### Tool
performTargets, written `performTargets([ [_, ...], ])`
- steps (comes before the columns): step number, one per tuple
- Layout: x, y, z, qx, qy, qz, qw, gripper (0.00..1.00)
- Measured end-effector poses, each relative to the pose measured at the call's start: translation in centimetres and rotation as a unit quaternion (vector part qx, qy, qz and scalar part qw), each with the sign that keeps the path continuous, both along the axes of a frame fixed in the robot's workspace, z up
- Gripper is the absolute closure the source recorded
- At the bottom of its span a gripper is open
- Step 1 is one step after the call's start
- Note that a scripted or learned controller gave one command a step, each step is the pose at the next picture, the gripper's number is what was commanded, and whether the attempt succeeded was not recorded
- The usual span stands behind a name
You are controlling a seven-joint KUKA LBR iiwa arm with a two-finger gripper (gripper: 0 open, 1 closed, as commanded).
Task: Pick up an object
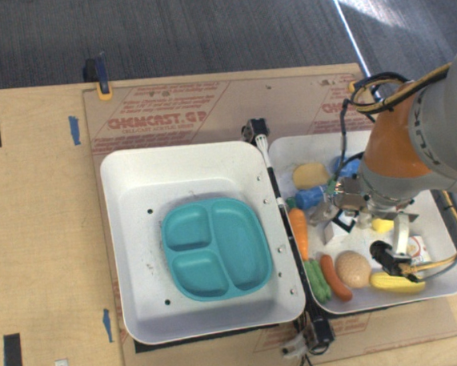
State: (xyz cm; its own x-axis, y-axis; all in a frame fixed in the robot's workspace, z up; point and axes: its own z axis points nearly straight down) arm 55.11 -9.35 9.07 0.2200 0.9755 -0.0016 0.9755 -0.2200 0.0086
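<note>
"CHEMCAST GP" is printed in red on the sheet (158, 116); the gripper's (352, 210) state cannot be told.

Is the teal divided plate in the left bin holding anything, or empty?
Empty. The teal divided plate lies flat in the left bin, all three compartments bare.

The grey arm (440, 129) enters from three o'clock, its orange band (390, 150) above the wrist. The gripper (352, 214) points down toward nine o'clock, low over the bench.
</note>
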Motion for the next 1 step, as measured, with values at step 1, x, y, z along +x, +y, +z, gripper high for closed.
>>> performTargets([
  [1, 0.07, 0.03, 1.0, 0.0, -0.001, 0.0, 1.0, 1.0],
])
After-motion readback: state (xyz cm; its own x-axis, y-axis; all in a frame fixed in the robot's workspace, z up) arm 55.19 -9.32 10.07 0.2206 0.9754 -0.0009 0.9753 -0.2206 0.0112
